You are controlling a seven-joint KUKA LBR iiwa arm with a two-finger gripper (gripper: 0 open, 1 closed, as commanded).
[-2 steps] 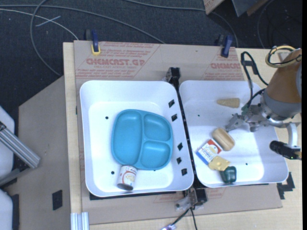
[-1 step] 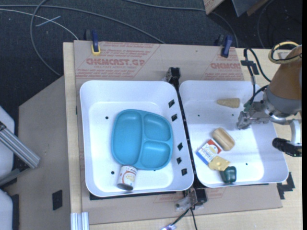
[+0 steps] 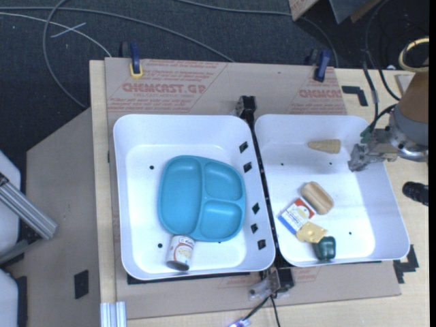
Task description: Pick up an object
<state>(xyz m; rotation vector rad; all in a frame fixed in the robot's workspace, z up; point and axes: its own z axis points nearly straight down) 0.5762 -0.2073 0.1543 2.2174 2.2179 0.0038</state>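
Nearest the camera, along the front of the left bin [image 3: 129, 182], a small can [image 3: 180, 252] lies tipped just beside the front edge of a blue divided plate [image 3: 202, 198] that fills the middle of that bin. In the front of the right bin [image 3: 381, 203], a dark green object [image 3: 325, 248] touches a yellow piece [image 3: 310, 234], and a small red, white and blue packet [image 3: 296, 216] sits just behind them. A tan bread-roll shape [image 3: 317, 197] lies just beyond the packet, touching it. Farther back, a pale cone-shaped piece [image 3: 324, 146] rests near the bin's rear wall. My fingers [image 3: 360, 157] hang at the right side of this bin, just right of the cone, well apart from the roll. Whether my fingers are apart or together I cannot tell; nothing is visibly between them. The desk [image 3: 102, 148] carries both bins.
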